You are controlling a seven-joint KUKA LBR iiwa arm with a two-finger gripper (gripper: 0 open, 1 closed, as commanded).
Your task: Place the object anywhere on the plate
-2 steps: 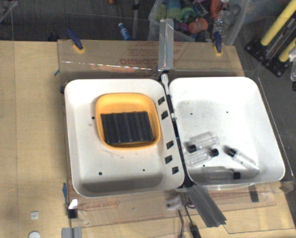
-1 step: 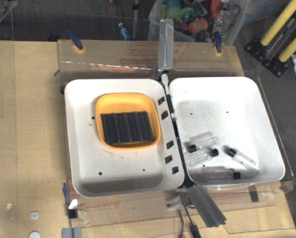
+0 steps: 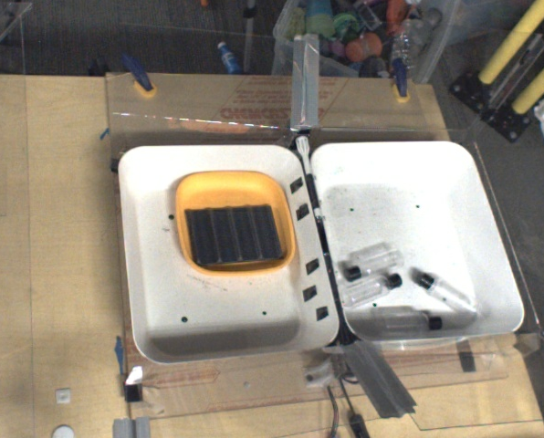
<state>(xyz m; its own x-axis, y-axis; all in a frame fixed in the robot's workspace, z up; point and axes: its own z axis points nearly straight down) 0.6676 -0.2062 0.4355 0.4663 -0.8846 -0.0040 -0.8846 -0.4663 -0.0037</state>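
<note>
Orange plate (image 3: 192, 190): sits in the left bin (image 3: 153, 290), toward its back and right, flat on the floor with its raised rim showing all round
Dark ridged slab (image 3: 234, 234): the task's thing, as far as I can judge; it lies flat inside the plate, squarely within the rim and slightly toward the front edge
Why it lies so: flat on its broad face and ringed by the rim, it has nowhere to slide, so it looks settled rather than perched
Task stage: judged from how things lie, the placing looks done, since the slab rests wholly on the plate
Gripper: whether it is apart, together or clamped on anything cannot be told from this view
Right bin (image 3: 391, 172): holds a few clear tubes (image 3: 372, 261) with black caps, lying loose near its front, well apart from the plate
Could they be the object: possible, but they are too glassy to read clearly
Divider (image 3: 308, 235): the two bin walls meet here, with black clips along the seam; anything carried from right to left would have to clear this ridge
Bench (image 3: 44, 245): bare wood around both bins
Behind the bench: a clear crate of bright toys (image 3: 363, 7) and yellow poles (image 3: 528, 26), well clear of the work
In the way: nothing lies on the slab or crowds the plate
</note>
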